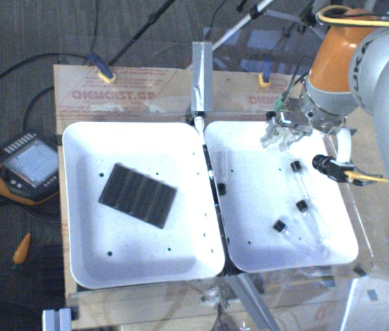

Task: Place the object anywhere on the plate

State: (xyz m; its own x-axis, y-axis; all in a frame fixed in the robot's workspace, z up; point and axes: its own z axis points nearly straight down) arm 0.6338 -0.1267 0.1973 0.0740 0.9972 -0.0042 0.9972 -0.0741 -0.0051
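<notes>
Left bin (77, 267), front rim closest to the lens, carries the plate (138, 195): a dark ribbed slab lying flat and slightly skewed on the bin floor. Nothing rests on the plate.

Right bin (250, 250), on the far side of the divider from the plate, holds the object (302, 205): clear stuff with small black tips, well apart from the plate. Too transparent to tell whether it is one piece or several; three black tips are countable.

Gripper (281, 133) sits over the right bin's back part, farther from the plate than the divider and up-frame of the object. It looks apart from the object, though the height above the bin floor is unclear. Jaw opening: cannot tell, since the end is pale and blurs into the white bin. Nothing is seen held.

Progress, as judged:
- Pick: not done; object lies in the right bin.
- Transfer across the divider to the plate: not done.
- Release on the plate: not done.

Whole task remains.
</notes>
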